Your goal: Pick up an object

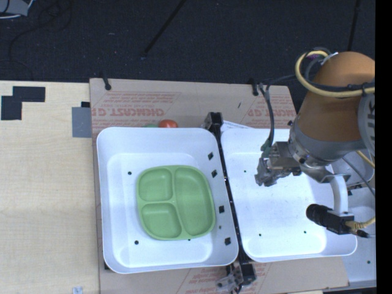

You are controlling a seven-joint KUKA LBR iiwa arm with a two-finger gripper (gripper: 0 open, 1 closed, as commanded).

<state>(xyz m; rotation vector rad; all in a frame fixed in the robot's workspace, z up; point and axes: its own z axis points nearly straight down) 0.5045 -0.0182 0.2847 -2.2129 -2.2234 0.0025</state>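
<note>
**A:** Starting at the far left: pale wooden bench [43, 195], with a black stepped mark [21, 100] and a small grey square [80, 121] stuck on it. What's next?

**B:** A sheet of cardboard [153, 100] with red printing, and both bins sit on it. The left bin [116, 152] comes first, white and shallow.

**A:** And there's our object: a green plate [176, 202], lying flat on that bin's floor, about in the middle. It has three sections, two small ones on the left and one long one on the right.

**B:** Is anything touching it?

**A:** No, it sits on its own, clear of all four walls. Just behind the bin's far rim, out on the cardboard, there's a small red ball [167, 124]. It's too small to make out more than that.

**B:** Moving on across, a black strip with clips [215, 158] runs between the bins, then there's the right bin [288, 237].

**A:** The gripper [264, 176] is over that one, above its upper left part and near the divider, so it's well apart from the plate.

**B:** Is it open or closed?

**A:** I can't tell. It's a dark clump from this angle, and I can't see anything held in it.

**B:** Behind it the arm [337, 103], orange over grey, comes in from the right.
</note>
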